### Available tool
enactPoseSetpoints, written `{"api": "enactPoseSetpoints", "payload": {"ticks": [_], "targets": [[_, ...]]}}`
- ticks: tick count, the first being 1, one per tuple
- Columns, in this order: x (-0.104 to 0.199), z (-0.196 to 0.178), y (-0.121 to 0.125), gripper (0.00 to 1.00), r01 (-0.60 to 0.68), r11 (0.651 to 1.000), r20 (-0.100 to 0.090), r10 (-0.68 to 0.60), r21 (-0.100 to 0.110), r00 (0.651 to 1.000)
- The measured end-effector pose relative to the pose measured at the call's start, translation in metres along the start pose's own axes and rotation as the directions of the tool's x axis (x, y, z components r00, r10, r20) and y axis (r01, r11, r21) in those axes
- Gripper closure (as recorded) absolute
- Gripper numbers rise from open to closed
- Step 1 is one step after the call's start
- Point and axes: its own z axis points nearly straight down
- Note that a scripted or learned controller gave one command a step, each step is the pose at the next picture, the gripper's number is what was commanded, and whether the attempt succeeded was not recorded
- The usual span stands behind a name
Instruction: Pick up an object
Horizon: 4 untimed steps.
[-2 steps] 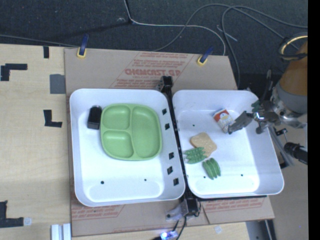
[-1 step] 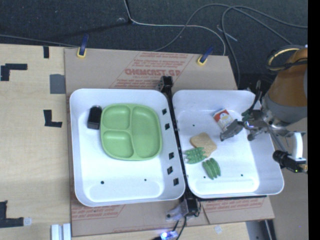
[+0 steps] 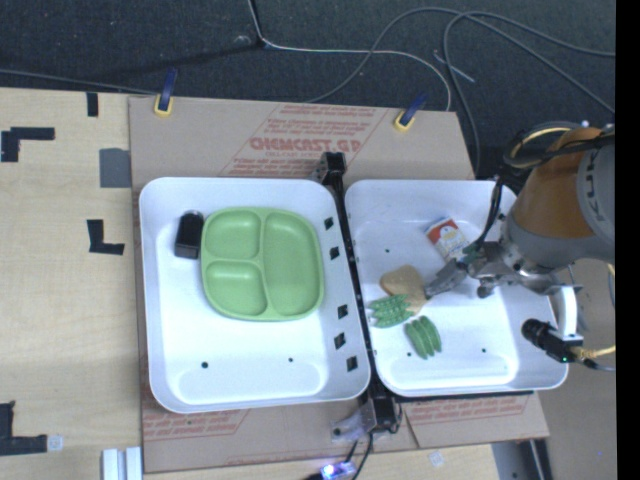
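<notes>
You have two white bins side by side; the left bin holds one big green plate with three parts and one small black block just beside it; the right bin holds four small things. The arm comes in from the right, and its gripper points left at one tan lump, touching or nearly so. Two green toys lie just below the lump; one red and white packet lies above. You cannot tell how the tips stand.
</notes>
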Motion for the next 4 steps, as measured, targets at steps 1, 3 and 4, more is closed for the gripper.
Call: {"api": "enactPoseSetpoints", "payload": {"ticks": [1,3,4], "targets": [[0.0,-0.014,0.001,1.0,0.001,1.0,0.0,-0.001,-0.005,1.0],[0.008,-0.137,0.007,1.0,0.001,1.0,0.003,-0.001,-0.014,1.0],[0.008,-0.152,0.007,1.0,0.0,1.0,0.001,0.0,-0.009,1.0]]}}
